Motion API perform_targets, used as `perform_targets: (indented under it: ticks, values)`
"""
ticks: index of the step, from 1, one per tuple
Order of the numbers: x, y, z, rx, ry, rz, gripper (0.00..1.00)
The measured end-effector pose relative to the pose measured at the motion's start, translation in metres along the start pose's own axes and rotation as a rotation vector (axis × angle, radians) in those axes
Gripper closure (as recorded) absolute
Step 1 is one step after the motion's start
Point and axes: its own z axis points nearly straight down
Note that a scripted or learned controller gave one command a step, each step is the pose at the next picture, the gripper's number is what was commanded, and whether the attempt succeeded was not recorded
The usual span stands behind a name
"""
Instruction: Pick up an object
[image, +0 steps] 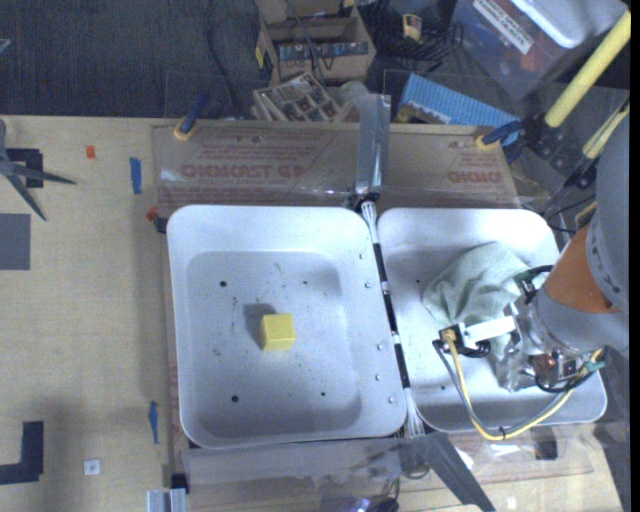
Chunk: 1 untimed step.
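Yellow block (278, 331) near middle of left bin (200, 240), alone. Pale green cloth (478, 284) crumpled in right bin (420, 235), touching gripper (512, 368) lowered beside it. Grip state: cannot tell

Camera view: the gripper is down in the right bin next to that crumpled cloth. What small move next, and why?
Probably shift the gripper a little toward the pale green cloth and up-frame over its bulk before closing. The gripper sits low in the right bin at the cloth's near edge, not over its middle. The yellow block lies in the left bin, much farther off.
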Motion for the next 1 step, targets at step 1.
perform_targets:
  ticks: [1]
  values:
    - [0.0048, -0.034, -0.1072, -0.001, -0.002, -0.06, 1.0]
